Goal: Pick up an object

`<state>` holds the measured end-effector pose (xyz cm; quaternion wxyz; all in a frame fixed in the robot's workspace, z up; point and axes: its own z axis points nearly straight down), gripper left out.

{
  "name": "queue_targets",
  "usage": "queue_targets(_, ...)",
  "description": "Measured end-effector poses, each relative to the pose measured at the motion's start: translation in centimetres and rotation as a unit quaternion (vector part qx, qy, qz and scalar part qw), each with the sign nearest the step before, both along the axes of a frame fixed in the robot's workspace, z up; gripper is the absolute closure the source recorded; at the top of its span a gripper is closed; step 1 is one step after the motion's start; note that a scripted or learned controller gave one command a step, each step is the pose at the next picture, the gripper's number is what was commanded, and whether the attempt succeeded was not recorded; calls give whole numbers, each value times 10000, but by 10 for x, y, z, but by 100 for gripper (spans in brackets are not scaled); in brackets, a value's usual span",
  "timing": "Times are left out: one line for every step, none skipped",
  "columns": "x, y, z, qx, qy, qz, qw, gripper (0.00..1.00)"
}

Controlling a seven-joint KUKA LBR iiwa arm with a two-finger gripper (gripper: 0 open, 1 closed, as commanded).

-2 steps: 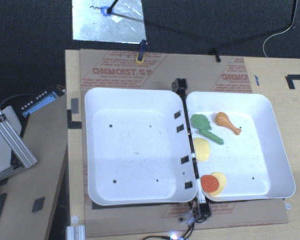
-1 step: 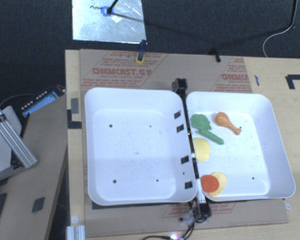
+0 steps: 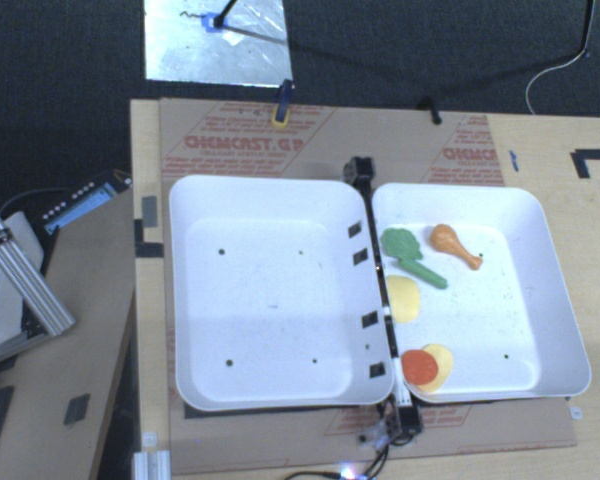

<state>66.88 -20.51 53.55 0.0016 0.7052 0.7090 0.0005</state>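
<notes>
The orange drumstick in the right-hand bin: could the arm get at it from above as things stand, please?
Probably yes. The drumstick lies uncovered on the floor of the right bin, apart from the green broccoli, with nothing over it.

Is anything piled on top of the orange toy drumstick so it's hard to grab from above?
No. The orange drumstick lies bare on the right bin floor, nothing on it. The green broccoli toy is its nearest neighbour, lying apart on its left.

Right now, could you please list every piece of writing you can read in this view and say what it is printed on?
"CHEMCAST GP": red print on the brown sheet under the bins, at its far left.
The same red print at the sheet's far right: too blurred to read.
Red print on the sheet's near edge: too blurred to read.
</notes>
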Motion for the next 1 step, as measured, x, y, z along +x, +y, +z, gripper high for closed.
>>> queue_targets(0, 0, 0, 0, 0, 0, 10000, 100)
